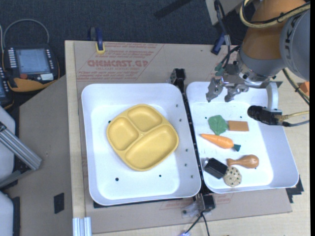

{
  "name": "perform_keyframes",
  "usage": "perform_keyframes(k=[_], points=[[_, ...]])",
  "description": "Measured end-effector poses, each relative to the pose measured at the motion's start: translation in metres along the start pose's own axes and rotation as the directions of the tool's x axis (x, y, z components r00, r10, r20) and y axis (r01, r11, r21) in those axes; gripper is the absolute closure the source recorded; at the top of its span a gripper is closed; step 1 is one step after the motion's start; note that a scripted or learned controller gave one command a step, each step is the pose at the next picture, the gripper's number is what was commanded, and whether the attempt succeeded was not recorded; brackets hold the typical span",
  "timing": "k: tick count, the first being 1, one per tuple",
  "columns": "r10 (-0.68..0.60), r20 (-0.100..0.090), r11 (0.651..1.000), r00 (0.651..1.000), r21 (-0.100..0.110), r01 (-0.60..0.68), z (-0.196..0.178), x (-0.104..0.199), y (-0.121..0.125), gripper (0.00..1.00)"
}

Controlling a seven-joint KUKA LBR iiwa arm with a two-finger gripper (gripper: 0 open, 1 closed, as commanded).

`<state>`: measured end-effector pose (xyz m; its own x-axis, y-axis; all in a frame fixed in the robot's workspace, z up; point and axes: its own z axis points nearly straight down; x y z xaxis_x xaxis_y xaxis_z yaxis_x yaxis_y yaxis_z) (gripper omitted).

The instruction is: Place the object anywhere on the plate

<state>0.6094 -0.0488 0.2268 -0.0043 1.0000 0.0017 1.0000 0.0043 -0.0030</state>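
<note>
Hovering at the right bin's (275, 178) upper edge, gripper (222, 90) open and empty; carrot (217, 140) lies below, long axis left-right; plate (142, 136) far left.

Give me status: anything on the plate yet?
Done: nothing; the yellow plate in the left bin has no object on it. In hand: nothing visible; the gripper hangs over the back of the right bin, jaws open and holding nothing. Left: pick one of the items, such as the carrot or the cookie, and carry it over.
</note>
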Motion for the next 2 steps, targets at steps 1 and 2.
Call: perform_keyframes(k=[1,2], points=[[0.001,0.0,1.0,1.0,0.002,-0.001,0.009,0.045,-0.025,1.0],[0.002,0.0,1.0,1.0,0.003,-0.002,0.017,0.084,-0.061,1.0]])
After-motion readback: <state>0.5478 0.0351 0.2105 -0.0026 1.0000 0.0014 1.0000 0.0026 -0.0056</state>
